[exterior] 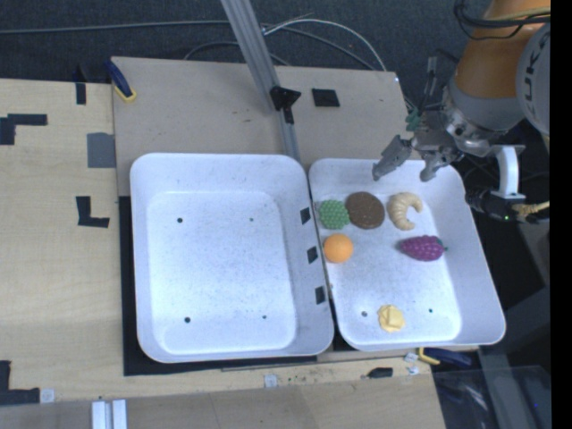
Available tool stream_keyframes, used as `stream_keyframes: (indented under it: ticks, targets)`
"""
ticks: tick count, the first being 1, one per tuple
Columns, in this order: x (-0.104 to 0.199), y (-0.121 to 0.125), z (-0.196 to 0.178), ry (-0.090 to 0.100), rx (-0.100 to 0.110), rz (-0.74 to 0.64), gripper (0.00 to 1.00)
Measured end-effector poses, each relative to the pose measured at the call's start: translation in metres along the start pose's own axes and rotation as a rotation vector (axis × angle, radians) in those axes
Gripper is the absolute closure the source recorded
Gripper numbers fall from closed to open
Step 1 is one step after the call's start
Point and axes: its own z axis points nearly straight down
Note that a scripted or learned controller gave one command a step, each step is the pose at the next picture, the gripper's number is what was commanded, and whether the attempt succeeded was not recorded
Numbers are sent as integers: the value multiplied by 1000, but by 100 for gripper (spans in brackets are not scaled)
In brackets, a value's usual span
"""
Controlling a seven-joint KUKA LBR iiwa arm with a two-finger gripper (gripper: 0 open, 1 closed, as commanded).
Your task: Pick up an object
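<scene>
My gripper point(409, 165) hangs over the back edge of the right bin point(465, 320), open, with nothing between its two fingers. Just below it lie a brown round cookie point(365, 209) and a pale croissant point(405, 210). To the left of the cookie sits a green bumpy ball point(334, 213), and an orange point(338, 248) lies in front of that. A purple bunch of grapes point(422, 248) rests toward the bin's right side. A small yellow piece point(391, 317) lies near the front wall.
The left bin point(214, 257) stands beside the right one. A grey metal pole point(255, 52) slants up from the bench behind the bins. Cables run along the back, and a black and white cable fitting point(505, 190) sticks out at the right.
</scene>
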Motion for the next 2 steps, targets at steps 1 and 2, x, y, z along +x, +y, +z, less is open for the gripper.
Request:
stream_keyframes:
  ticks: [1,2]
  targets:
    - [-47,-67,112,1,10,5,0]
    - [-71,-80,175,0,0,-79,0]
